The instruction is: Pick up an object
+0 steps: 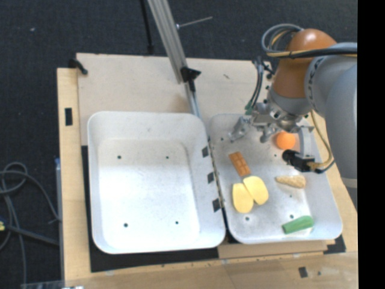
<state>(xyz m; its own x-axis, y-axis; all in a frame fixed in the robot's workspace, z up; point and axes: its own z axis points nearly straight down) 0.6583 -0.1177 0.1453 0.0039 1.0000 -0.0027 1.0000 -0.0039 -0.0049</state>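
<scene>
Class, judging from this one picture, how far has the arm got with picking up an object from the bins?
Done: the pincer sits over the right bin, at its far end. In hand: nothing shows between its fingers. Left: the lift itself, since the orange ball, brown block, two yellow pieces, tan piece and green piece all lie on the bin floor.

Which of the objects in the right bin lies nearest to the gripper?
The orange ball, just right of the gripper; the others lie further toward the bin's front.

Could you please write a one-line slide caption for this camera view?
End effector poised over the right bin holding yellow pieces, orange ball, green block.
</scene>
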